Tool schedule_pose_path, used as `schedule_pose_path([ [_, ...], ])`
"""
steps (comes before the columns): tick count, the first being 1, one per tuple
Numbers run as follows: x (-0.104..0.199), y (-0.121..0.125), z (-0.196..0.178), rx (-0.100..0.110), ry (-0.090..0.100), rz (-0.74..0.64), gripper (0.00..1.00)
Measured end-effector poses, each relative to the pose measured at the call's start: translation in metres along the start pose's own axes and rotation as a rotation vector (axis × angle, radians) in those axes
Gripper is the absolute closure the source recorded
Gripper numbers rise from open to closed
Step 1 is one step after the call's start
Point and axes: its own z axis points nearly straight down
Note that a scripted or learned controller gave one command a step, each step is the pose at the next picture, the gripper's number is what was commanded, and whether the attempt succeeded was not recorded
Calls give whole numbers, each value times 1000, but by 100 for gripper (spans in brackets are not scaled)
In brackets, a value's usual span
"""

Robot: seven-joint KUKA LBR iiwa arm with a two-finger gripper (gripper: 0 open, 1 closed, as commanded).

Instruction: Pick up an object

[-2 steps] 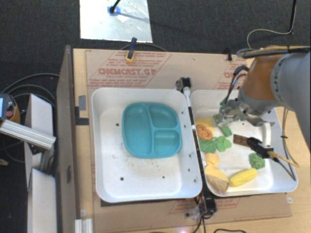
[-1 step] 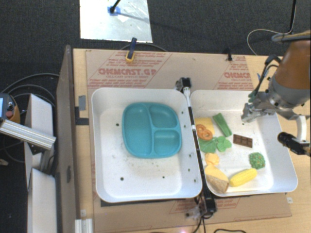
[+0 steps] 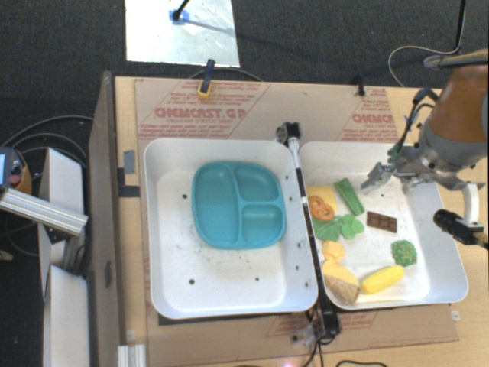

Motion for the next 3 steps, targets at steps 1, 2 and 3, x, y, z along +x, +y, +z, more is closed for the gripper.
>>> schedule_pose_path([
  [1, 21, 32, 113, 3, 1, -5, 0],
  [2, -9, 55, 107, -2, 0, -1, 0],
  [3, -9, 56, 96, -4, -1, -3, 100],
])
